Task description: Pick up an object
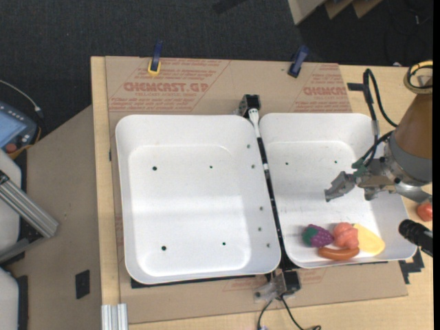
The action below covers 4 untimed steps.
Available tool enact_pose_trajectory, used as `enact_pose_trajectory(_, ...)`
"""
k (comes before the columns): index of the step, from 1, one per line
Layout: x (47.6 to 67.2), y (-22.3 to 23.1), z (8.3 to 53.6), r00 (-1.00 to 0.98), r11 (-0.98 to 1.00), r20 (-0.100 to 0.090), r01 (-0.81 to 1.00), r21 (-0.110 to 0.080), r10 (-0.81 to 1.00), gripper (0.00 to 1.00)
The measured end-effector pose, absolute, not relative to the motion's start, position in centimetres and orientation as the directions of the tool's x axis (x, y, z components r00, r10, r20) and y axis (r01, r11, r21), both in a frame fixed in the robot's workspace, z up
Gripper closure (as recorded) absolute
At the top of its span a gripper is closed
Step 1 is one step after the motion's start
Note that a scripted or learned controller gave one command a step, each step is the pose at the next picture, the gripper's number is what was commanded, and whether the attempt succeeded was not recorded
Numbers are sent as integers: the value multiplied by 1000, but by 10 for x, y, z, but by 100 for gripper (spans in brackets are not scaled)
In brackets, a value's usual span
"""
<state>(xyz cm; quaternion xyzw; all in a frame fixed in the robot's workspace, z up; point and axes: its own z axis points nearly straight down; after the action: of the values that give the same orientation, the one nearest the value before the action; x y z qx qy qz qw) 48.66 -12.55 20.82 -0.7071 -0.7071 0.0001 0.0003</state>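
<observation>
A cluster of small toys lies in the front corner of the right bin (309, 150): a purple grape bunch (317, 236), a pink-orange piece (346, 234), a yellow piece (372, 242) and an orange sausage-shaped piece (338, 254). My gripper (354, 189) hangs over the right side of that bin, just behind the toys. It is open, its two grey fingers spread apart, with nothing between them. The arm's orange band and grey wrist come in from the right edge.
The left bin (137, 150) sits beside the right one, with a black divider (265, 177) between them. Clamps hold the cardboard base (206, 78) at the back edge. A black cable (371, 102) runs along the right bin's far side.
</observation>
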Motion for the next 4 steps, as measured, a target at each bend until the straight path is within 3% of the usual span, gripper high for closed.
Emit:
enact_pose_trajectory(1, 481, -87, 380, -6, 6, -2, 1000, 21, 1000, 0)
enact_pose_trajectory(2, 480, -28, 543, -8, 8, 1, 1000, 23, 1000, 0)
enact_pose_trajectory(3, 480, -30, 544, -1, 1, -1, 1000, 7, 1000, 100)
enact_pose_trajectory(4, 502, 47, 397, -8, 8, 0, 1000, -16, 1000, 100)
